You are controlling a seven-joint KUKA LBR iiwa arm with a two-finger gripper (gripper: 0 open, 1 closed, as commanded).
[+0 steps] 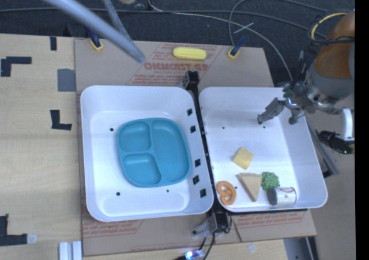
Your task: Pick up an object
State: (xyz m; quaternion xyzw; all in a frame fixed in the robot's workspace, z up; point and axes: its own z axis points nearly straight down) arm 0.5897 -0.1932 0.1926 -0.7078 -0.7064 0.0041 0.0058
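Claw point(281, 113): over the upper right part of the right bin, at the end of the arm; its two fingers stand apart, one slanting down-left, the other shorter and nearer the wrist; nothing sits between them.
Arm point(333, 63): comes in from the right edge, grey with an orange band above the wrist, over the right bin's far right corner.
Right bin point(228, 98): shallow, white, on the cardboard; its things lie in the lower part, well apart from the claw.
Cheese point(243, 158): pale yellow block near the bin's middle, the thing nearest the claw.
Pretzel point(226, 192): brown, at the bin's lower left corner.
Sandwich point(250, 185): tan wedge just right of the pretzel.
Broccoli point(269, 180): green, touching the sandwich's right edge.
Can point(282, 195): silver, lying on its side below the broccoli, by the lower right wall.
Left bin point(98, 103): white, side by side with the right bin.
Tray point(153, 151): blue, with compartments, in the middle of the left bin.
Banana point(189, 53): yellow, on the cardboard beyond both bins.
Worktop point(34, 138): light wood with dark tape marks, left of the cardboard.
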